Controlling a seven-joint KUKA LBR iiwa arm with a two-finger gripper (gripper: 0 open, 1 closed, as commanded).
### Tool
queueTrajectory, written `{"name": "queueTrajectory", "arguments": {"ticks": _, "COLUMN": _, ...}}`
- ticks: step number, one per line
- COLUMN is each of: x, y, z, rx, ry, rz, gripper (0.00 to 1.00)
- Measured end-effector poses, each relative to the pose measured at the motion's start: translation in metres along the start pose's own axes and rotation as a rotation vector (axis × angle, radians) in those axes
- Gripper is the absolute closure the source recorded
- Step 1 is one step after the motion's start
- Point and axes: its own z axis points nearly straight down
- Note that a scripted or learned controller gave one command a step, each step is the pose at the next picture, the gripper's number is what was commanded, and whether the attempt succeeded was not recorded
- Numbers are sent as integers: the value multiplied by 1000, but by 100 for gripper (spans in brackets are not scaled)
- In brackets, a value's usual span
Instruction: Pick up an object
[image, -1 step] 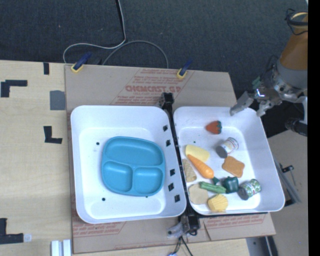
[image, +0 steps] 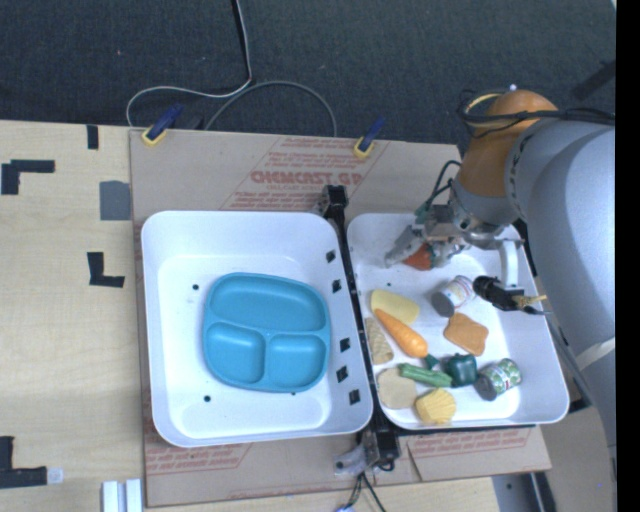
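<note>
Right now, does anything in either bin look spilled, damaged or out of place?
Nothing stands out. The blue divided plate lies flat in the left bin. Toy food, including a carrot, lies loosely scattered in the right bin, inside its walls.

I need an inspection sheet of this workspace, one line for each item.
Surface: cardboard sheet on a wooden bench, bearing left bin and right bin.
Job's things: in the right bin, a carrot, yellow wedge, orange piece, green tool, small can; a red piece under the gripper.
Clutter: blue divided tray in the left bin.
Grippers: gripper low at the right bin's far end; grasp unclear.
Cables: black cable, pale cable.
Surroundings: dark carpet.
</note>
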Motion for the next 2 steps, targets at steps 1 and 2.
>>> {"name": "queueTrajectory", "arguments": {"ticks": 1, "x": 7, "y": 3, "z": -1, "rx": -12, "ry": -7, "rz": 4, "gripper": 0}}
{"name": "queueTrajectory", "arguments": {"ticks": 2, "x": 7, "y": 3, "z": -12, "rx": -14, "ry": -8, "rz": 4, "gripper": 100}}
